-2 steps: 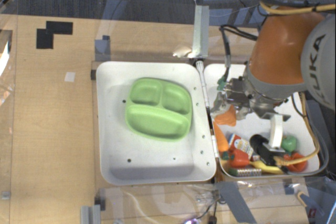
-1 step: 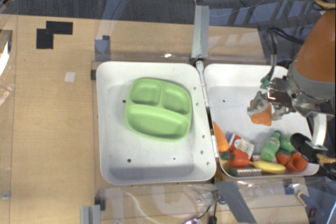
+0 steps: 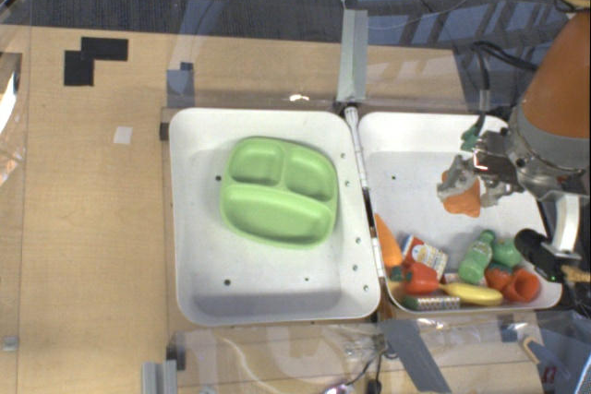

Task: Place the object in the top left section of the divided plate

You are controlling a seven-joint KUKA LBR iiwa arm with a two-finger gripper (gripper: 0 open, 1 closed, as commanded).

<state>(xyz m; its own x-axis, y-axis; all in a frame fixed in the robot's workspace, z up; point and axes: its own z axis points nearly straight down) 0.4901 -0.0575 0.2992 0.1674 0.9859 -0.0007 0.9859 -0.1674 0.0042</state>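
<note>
So I've got the gripper (image 3: 466, 183) over the middle of the right bin (image 3: 406, 152), and it looks clamped on an orange wedge-shaped piece (image 3: 464, 202) with something grey bunched above it. The green plate (image 3: 277, 191) sits in the middle of the left bin (image 3: 199, 226): smooth plastic, rounded, three sections, two small at the far side and one long at the near side. Heaped along the right bin's near edge: a yellow banana (image 3: 473, 293), a green bottle (image 3: 475, 259), a carrot (image 3: 388, 244). No labels readable.
</note>
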